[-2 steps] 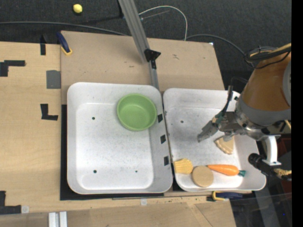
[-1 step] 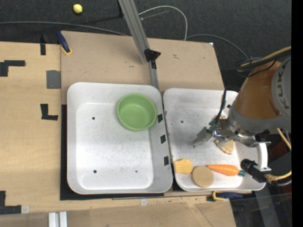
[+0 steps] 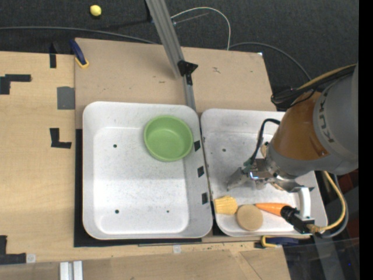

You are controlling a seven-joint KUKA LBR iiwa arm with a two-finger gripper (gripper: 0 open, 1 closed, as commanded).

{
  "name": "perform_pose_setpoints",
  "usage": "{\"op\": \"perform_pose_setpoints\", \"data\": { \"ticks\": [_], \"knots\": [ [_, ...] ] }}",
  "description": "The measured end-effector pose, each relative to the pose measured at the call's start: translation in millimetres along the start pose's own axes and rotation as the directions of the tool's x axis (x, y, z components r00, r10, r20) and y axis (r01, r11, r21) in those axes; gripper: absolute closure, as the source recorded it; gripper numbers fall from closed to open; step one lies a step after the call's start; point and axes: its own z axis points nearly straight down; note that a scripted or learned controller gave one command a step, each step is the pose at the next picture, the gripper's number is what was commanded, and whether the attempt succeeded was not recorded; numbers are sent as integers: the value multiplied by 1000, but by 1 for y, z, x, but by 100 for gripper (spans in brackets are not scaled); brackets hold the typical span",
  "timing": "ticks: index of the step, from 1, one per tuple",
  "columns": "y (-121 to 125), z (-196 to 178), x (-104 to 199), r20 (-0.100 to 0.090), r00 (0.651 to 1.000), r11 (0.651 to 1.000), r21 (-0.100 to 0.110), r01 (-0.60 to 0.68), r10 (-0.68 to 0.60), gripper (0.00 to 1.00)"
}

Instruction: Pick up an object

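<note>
Poised low over the right-hand shallow white bin [image 3: 233, 121], the grey arm with the orange band [image 3: 309, 133] reaching in from the right, its two-finger tool [image 3: 240, 178] angled down toward the bin's speckled floor. Dark fingertips slightly apart, pointing left, nothing between them. Likely set there for a descent on one of the three pieces clustered along the bin's near edge, just below the tool. Nearest: a small yellow block with a ridged, brush-like face [image 3: 225, 205], sitting in the near-left corner beside the dividing wall. Touching or just beside it to the right, a round tan disc, matte like a biscuit or cork [image 3: 249, 217]. Further right, a slim orange carrot-shaped piece [image 3: 272, 208], lying flat, its far end meeting a black fitting on the arm. All three small, light-looking, easily nudged rather than gripped. In the left-hand white bin [image 3: 99, 214], well apart, a pale green plastic bowl [image 3: 168, 137], upright near the far-right corner. Both bins side by side on the brown board-topped table [image 3: 128, 74].
</note>
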Motion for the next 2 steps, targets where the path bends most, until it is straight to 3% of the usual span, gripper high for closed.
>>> {"op": "perform_pose_setpoints", "data": {
  "ticks": [1,2],
  "knots": [
    [1,-13,0,-1,1000,1000,-4,2,-2,100],
    [-7,-70,-1,2,1000,1000,-12,0,0,100]
  ]
}}
